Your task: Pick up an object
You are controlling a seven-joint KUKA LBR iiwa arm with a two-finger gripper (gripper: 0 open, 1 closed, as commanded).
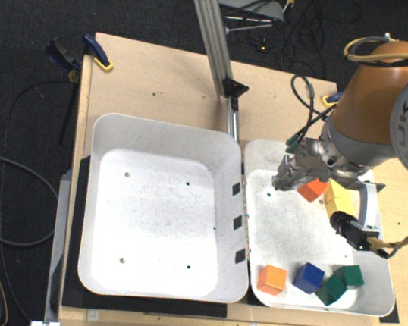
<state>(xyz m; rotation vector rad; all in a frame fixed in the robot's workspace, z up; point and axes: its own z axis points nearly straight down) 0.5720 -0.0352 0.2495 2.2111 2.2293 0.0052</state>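
My gripper point(285, 177) hangs low over the far part of the right bin point(292, 234), under the grey and orange wrist. A red-orange block point(312, 190) lies just right of it, close to or touching it, and I cannot see whether it is held. A yellow block point(341, 198) sits behind that one, partly hidden by the arm. Along the bin's near edge lie an orange cube point(272, 278), a blue cube point(309, 277) and two green blocks point(332, 291) point(353, 276).
The left bin point(101, 180) stands beside the right one, sharing a raised rim point(241, 210). A slanted metal pole point(213, 33) crosses the bench from the back. Cables and a black fitting point(347, 226) trail from the wrist over the right bin.
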